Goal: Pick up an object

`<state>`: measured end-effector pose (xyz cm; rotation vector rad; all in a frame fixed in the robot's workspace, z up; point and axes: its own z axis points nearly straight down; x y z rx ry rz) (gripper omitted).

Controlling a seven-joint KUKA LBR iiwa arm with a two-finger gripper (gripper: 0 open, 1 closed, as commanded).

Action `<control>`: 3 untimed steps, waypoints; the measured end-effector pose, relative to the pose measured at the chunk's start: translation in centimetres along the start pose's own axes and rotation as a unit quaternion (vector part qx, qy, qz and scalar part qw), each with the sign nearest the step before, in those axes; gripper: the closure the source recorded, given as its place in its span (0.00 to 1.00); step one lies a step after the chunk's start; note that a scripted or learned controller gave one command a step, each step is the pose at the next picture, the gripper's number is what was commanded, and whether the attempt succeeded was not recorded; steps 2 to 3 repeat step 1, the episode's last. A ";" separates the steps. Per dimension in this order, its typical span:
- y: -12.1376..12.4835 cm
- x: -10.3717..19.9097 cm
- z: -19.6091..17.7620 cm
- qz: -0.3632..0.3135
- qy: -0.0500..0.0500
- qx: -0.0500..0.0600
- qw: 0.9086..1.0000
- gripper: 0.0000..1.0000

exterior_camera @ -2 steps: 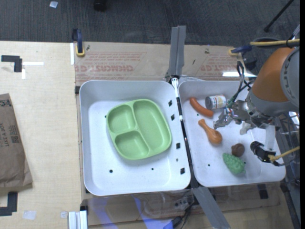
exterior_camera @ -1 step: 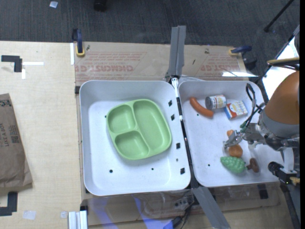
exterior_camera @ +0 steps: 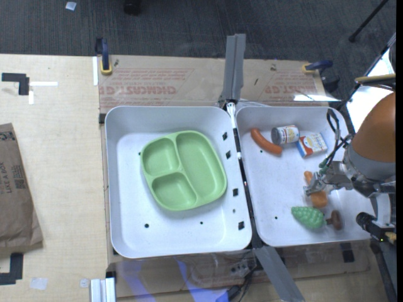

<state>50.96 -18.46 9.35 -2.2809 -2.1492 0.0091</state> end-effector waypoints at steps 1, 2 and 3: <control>4.3 3.7 -12.3 0.002 -0.001 -0.004 1.000 1.00; 4.3 3.7 -12.3 0.002 -0.001 -0.004 1.000 1.00; 4.3 3.7 -12.3 0.002 -0.001 -0.004 1.000 1.00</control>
